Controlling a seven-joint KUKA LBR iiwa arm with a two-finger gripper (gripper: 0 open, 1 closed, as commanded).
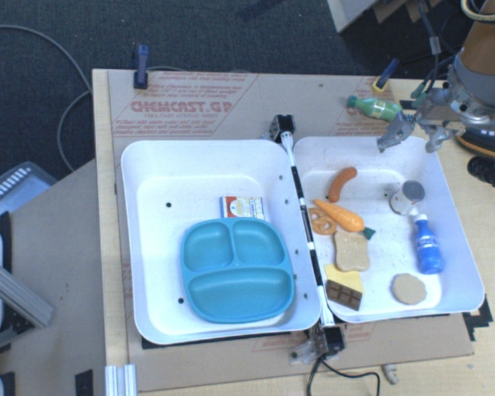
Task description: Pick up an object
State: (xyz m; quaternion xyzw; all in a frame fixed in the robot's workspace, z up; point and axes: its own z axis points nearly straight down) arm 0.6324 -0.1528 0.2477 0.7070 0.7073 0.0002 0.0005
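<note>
Two shallow white bins sit side by side on the surface (190, 97): the left bin (148, 188) carries a blue divided plate (235, 269) and a small box (242, 207), and the right bin (458, 254) carries the candidate objects for the pick. These are a toy sausage (341, 182), a toy carrot (341, 214) lying across a pretzel (320, 220), a slice of bread (352, 252), a chocolate block (344, 289), a round cookie (409, 288), a blue bottle (427, 244) and a small grey round item (412, 191). The gripper (414, 134) hangs above the far right corner of the right bin, its fingers (392, 137) spread apart with nothing between them. No object is selected or contacted yet, so the task stands at the approach stage. The grey round item and the bottle cap lie nearest the gripper. Risks from here, as a judgement: the bottle is round and may roll away from closing fingers; the carrot, pretzel and bread touch or overlap, so a descent there may snag two items or push one aside; the bread and cookie lie flat and offer little height to grip; a descent near the bin wall may strike the rim. A green bottle (374, 106) lies outside the bin, behind the gripper.
</note>
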